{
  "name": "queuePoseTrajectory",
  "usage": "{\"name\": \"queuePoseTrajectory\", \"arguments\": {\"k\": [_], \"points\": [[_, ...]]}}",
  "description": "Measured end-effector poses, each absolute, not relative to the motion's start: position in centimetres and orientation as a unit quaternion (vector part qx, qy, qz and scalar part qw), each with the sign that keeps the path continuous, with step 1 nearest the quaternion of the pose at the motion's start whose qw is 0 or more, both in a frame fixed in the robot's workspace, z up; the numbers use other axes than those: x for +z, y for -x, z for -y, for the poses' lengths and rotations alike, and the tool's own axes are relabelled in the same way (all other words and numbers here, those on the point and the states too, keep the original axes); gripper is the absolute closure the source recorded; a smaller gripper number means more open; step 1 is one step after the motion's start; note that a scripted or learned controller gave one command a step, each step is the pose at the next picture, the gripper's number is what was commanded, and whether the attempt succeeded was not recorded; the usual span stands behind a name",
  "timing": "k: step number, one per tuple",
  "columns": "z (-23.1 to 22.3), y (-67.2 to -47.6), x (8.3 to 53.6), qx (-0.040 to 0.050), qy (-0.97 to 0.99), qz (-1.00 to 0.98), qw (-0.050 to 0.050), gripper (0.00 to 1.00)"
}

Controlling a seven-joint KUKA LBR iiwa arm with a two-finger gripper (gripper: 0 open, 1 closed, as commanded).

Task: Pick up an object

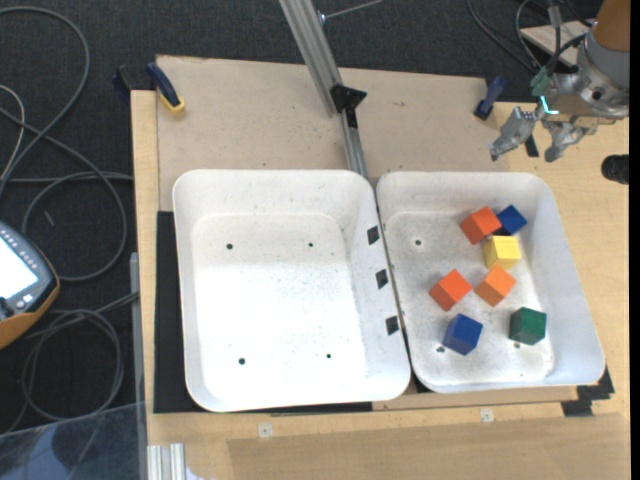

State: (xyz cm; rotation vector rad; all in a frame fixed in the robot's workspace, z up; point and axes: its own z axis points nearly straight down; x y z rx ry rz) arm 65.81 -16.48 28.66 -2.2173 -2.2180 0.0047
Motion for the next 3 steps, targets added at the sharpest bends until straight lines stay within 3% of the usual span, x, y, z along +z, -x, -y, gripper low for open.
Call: {"name": "queuePoseTrajectory", "arguments": {"k": [1,3], "points": [[16.5,-65.9,29.0,0.0005,0.706,0.708,0.0,0.0],[16.1,-66.0,18.4,0.0016,0.707,0.707,0.003,0.0]]}}
